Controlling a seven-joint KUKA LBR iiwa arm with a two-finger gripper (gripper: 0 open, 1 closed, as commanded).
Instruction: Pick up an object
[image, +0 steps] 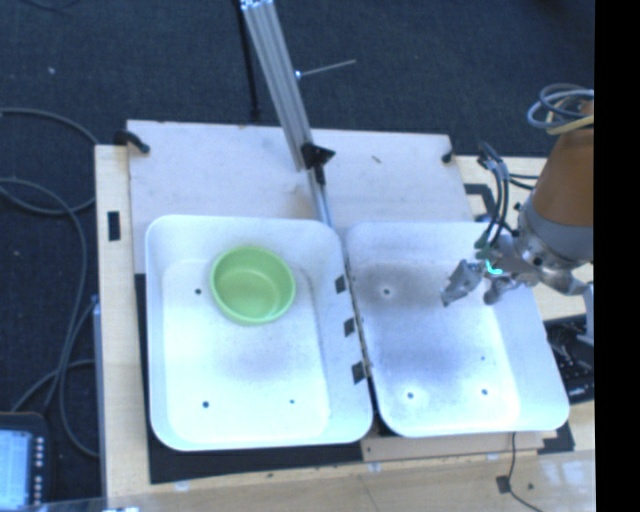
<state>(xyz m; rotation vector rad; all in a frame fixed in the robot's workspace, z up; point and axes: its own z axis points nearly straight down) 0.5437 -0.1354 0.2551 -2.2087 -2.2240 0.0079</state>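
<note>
The arm (562, 200) reached in from the right, wrist bent down over the right bin (440, 400). Its hand (476, 283) hung above that bin's far right part, fingers spread apart, gripping nothing. The green bowl (253, 285) sat upright in the left bin (250, 400), well apart.

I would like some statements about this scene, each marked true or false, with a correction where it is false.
1. The green bowl sits in the left bin. True.
2. The end effector is over the left bin. False: it is over the right bin, near that bin's upper right part.
3. The bowl lies upside down. False: it stands upright, its opening facing up.
4. The end effector holds nothing. True: the bowl is far from it, in the other bin.
5. The bowl is in the lower part of its bin. False: it is in the upper part.
</note>
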